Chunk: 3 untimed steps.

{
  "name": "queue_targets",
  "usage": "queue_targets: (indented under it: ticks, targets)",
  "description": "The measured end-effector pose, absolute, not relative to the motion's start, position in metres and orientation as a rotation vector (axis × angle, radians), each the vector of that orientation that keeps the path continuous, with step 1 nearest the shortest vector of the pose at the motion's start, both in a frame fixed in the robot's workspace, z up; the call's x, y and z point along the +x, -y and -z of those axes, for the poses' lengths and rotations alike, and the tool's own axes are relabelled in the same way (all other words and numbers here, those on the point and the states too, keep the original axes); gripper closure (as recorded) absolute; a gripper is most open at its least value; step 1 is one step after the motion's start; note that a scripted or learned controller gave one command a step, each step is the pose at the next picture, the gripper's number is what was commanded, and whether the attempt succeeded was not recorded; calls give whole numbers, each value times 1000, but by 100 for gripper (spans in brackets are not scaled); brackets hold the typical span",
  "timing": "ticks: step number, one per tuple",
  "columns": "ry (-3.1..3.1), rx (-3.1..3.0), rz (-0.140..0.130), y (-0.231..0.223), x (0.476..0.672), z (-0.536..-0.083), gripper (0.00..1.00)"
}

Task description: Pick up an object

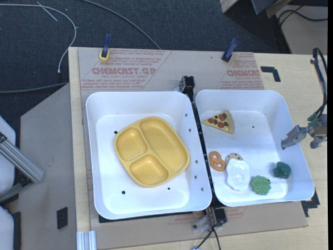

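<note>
The right bin (270, 105) holds several toy foods. A pizza slice (219, 121) lies near its back left. A pretzel (217, 161), a cookie (234, 157) and a white fried egg (238, 175) cluster at the front left. A light green broccoli (260, 185) and a dark green piece (282, 170) sit at the front right. My gripper (306, 139) hangs over the bin's right rim, open, with nothing between its fingers. It is above and a little right of the dark green piece, apart from it.
The left bin (104, 113) bears a yellow divided plate (151, 151). Blue clamps (105, 48) (229, 50) pin the cardboard at the bench's back edge. Cables run along the right side (320, 72).
</note>
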<state>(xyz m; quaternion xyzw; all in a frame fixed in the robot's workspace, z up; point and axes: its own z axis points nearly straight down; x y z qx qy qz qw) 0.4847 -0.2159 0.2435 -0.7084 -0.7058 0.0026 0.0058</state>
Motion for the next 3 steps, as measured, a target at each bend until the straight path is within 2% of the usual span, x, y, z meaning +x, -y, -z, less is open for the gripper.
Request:
queue_targets:
  ticks: [1, 2, 3]
  targets:
    - [2221, -2220, 0, 215, 487, -249, 0]
    - [2216, -2217, -2, 210, 484, -188, 0]
    - [2216, -2217, -2, 208, 480, -145, 0]
